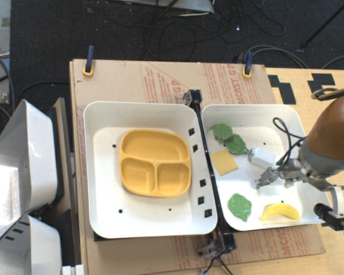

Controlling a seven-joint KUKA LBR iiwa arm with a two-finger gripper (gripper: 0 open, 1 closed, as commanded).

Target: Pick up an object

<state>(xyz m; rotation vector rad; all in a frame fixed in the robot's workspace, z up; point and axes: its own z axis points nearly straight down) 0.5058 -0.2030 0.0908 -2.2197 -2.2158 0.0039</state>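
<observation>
Dark carpet strewn with cables surrounds a cardboard-covered bench [160, 76] that carries two shallow white bins side by side. On the viewer's left, one bin [100, 153] holds a yellow divided tray [155, 162] lying flat near its middle. On the viewer's right, the other bin [292, 116] holds several small items: two dark green leafy pieces [229, 138] touching each other near the far side, a pale yellow square slice [224, 162] just in front of them, a bright green leafy piece [239, 206] near the front edge, and a yellow banana [280, 212] beside that, toward my arm. My arm reaches into this bin from the viewer's right. My end effector [268, 178] sits low over the bin floor, between the yellow slice and the banana, with a small white block just behind it. Whether my end effector is open or closed I cannot tell, and nothing visibly sits in its grip.
</observation>
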